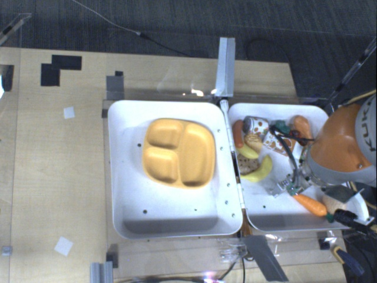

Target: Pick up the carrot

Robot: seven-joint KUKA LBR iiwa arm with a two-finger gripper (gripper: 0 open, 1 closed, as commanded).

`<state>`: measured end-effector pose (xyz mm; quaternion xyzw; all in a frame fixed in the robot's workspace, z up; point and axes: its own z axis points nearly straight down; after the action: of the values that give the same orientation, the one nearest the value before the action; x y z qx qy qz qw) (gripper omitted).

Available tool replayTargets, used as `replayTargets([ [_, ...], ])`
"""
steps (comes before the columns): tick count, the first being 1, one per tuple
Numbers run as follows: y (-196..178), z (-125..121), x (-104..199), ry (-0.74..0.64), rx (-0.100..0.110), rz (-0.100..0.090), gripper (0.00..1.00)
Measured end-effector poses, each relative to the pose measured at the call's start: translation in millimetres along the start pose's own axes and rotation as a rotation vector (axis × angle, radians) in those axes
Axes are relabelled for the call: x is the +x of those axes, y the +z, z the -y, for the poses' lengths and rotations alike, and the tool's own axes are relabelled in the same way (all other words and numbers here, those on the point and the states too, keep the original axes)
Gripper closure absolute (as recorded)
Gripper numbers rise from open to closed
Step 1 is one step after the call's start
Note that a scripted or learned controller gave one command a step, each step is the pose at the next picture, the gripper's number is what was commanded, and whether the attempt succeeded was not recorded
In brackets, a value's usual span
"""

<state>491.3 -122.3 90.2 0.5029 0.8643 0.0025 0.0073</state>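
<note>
The carrot [310, 204] is orange with a green stub at its right end. It lies flat near the front right of the right bin [259, 208]. My gripper [286, 185] hangs low over the bin floor, just up and left of the carrot's tip and close to it. Nothing shows in its grasp. The arm's orange band [341, 141] covers the bin's right side.
A yellow divided plate [179, 152] lies in the left bin [129, 205]. The back left of the right bin holds a banana [261, 168], a sausage [238, 133], a can [254, 126] and an orange fruit [301, 124]. A white object [355, 205] lies right of the carrot.
</note>
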Motion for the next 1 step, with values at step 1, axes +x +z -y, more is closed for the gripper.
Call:
replayTargets([
  [1, -0.8, -1.6, -0.3, -0.438, -0.002, 0.008, 0.00],
])
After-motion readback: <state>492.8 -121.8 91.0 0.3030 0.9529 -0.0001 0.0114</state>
